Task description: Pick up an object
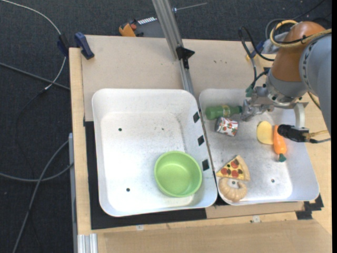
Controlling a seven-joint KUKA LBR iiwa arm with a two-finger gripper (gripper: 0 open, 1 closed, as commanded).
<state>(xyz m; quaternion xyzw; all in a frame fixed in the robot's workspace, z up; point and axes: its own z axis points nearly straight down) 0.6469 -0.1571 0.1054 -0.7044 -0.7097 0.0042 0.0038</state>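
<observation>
One pincer [251, 107] beside green bottle [220, 111]

A single fixed camera sits above the tan wooden desk [137, 62] and looks down on it at a slant, far enough back to take in both shallow white plastic bins, the left one [105, 141] and the right one [300, 178], lying side by side. The dark carpeted floor [31, 115] shows past the desk's left and far edges. The grey arm with its orange band [295, 57] reaches in from the view's right.
</observation>
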